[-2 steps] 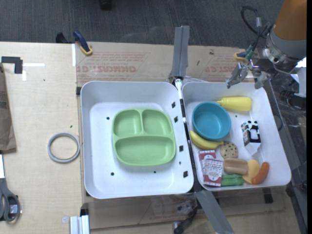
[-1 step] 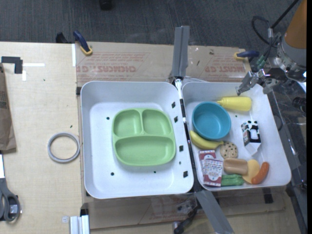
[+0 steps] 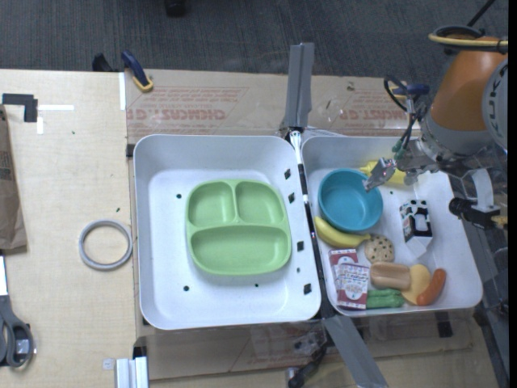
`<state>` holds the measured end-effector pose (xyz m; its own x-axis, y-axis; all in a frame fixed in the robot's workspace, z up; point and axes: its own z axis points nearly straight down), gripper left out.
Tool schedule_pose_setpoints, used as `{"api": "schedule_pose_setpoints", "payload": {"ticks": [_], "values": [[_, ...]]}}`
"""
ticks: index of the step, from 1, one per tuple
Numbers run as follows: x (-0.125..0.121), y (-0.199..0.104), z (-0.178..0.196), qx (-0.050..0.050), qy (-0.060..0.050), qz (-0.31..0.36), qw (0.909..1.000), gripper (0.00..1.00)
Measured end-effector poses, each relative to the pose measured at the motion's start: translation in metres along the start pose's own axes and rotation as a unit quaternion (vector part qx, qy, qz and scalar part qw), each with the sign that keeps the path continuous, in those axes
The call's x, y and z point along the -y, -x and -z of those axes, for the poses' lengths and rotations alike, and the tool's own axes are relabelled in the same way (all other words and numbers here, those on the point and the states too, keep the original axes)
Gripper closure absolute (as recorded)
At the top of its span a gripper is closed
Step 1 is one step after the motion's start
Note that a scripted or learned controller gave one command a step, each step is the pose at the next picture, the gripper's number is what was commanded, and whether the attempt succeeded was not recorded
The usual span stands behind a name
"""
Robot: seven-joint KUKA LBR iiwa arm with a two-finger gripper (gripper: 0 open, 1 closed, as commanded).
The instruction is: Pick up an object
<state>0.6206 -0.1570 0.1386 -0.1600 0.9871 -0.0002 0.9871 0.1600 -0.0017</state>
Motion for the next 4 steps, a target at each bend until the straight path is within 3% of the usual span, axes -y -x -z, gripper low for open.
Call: {"api": "schedule_pose_setpoints", "payload": {"ticks": [1, 2, 3, 4], "values": [[0.000, 0.000, 0.000, 0.000, 0.000, 0.000, 1.0000, 0.00], [-0.026, 0.060, -0.036, 0.001, 0.002, 0.032, 0.9995, 0.00], [-0.026, 0.060, -0.026, 0.001, 0.003, 0.032, 0.9995, 1.00], [-0.026, 0.060, -0.026, 0.001, 0.003, 0.032, 0.9995, 0.00]]}}
